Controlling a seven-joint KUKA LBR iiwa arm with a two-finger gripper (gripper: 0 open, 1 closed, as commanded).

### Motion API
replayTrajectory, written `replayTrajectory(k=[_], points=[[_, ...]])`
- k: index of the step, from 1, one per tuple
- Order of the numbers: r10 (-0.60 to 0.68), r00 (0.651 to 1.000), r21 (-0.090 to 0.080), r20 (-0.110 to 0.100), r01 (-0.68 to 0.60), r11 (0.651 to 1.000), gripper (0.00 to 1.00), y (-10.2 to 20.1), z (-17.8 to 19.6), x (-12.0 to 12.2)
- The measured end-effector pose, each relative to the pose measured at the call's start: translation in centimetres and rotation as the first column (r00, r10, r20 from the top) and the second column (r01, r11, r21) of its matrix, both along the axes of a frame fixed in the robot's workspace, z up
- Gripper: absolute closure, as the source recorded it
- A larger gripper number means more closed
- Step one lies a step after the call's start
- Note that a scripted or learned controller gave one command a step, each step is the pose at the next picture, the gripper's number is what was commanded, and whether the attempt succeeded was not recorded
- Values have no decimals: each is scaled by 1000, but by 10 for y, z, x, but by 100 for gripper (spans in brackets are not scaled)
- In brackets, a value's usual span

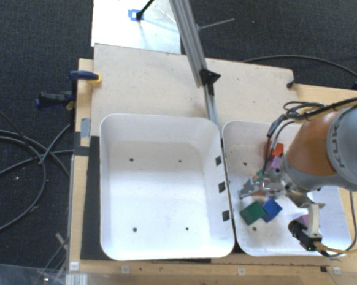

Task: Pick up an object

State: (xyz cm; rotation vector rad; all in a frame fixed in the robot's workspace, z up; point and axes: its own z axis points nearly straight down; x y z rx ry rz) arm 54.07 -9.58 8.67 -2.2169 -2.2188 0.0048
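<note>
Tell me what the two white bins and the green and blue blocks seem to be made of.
Left bin and right bin: likely moulded plastic, smooth with rounded rims. Green block and blue block: solid matte colour, perhaps painted wood or foam; I can't tell which.

A small dark green cube-like block [252, 213] lay on the floor of the right-hand shallow white bin [240, 143], tilted so one corner pointed toward the camera. Touching its right side sat a small blue block [271, 209], likewise turned at an angle. Farther up the same bin, a small orange block [277, 149] and a pale purple block [276, 161] just below it showed partly, their right portions hidden. All four lay in the bin's central part.
</note>
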Motion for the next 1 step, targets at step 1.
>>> replayTrajectory(k=[1], points=[[5,1000,-3,12,-4,1000,0,-16,5,46]])
